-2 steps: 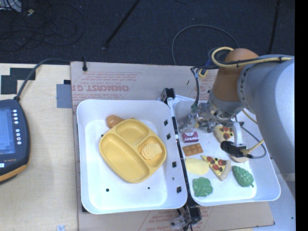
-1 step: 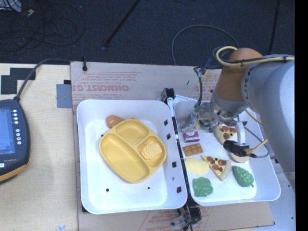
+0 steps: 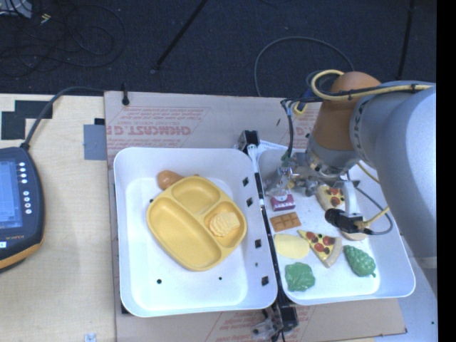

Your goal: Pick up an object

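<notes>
Nearest, at the lower right of the frame, a green leafy plastic toy (image 3: 299, 276), a pale yellow lump (image 3: 291, 246) and a toy pizza slice (image 3: 321, 246) lay in the right white bin (image 3: 399, 280), none lifted. Further up, the two-finger gripper (image 3: 285, 184) hung above a small maroon block (image 3: 283, 203); whether it gripped anything, I could not tell.

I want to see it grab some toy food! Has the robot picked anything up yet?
Not yet. The gripper is down in the right bin, near the small dark red block. The pizza slice, brown waffle and green toys lie on the bin floor. Grabbing and lifting are left.
</notes>
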### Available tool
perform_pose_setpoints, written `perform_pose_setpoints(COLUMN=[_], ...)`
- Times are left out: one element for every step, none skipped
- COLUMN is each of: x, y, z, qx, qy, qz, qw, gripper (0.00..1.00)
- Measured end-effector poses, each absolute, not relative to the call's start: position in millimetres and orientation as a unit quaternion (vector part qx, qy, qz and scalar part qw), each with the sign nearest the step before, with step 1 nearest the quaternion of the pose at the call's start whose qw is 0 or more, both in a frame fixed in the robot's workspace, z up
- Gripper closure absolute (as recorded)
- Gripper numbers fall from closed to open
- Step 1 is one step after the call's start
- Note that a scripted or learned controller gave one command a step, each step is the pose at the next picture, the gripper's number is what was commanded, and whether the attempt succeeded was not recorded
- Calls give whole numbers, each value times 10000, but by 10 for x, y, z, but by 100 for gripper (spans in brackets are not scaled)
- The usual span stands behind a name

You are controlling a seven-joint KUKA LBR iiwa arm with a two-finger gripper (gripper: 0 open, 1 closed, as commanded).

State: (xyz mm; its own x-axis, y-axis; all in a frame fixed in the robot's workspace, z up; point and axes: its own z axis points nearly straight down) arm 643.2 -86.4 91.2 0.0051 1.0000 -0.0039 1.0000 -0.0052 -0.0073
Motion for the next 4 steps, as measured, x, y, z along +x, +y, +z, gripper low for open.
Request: perform_pose_setpoints(x=[6442,6434,6423,6432], y=[-988,-819,-886,-913], z=[923,906,866,873], qx=[-7085,-7080,-7077,-7075], qy=[-7057,-7062,-7065,-7067], qz=[2,21,25,15], qw=[61,36,32,18], gripper=[0,0,0,0])
